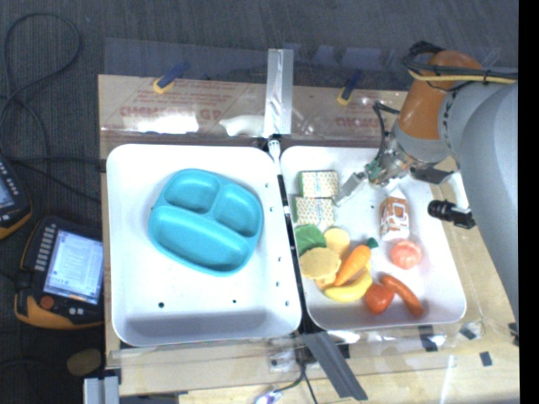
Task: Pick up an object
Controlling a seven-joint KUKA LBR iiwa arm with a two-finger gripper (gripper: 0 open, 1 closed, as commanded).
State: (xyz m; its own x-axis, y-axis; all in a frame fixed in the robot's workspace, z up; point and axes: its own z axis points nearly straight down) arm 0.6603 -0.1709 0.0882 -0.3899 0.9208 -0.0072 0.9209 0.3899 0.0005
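Left bin (126, 310): one blue divided tray (206, 218), three compartments, lying near the bin's middle, tilted toward the far right corner.

Behind both bins, a clear sheet over brown board (189, 108); reddish printing runs along it, too faint and reversed to read.

Right bin (438, 305): toy foods clustered along its left wall and near edge.
- Two pale patterned boxes (318, 183), stacked against the left wall at the far end; print illegible.
- Green piece (308, 236), just below the boxes.
- Yellow round pieces (322, 263), partly overlapped by the carrot (355, 262).
- Banana (349, 291), half hidden under the carrot.
- Red tomato (378, 300) and a red-orange sausage shape (404, 293), near the bin's near right corner.
- White and red carton (394, 218), label too small to read.
- Pink round piece (406, 254), touching the carton's near end.

Gripper (354, 185): low over the far half of the right bin, beside the boxes; whether its fingers are apart or together cannot be made out. Arm (425, 108) cut off by the right edge.
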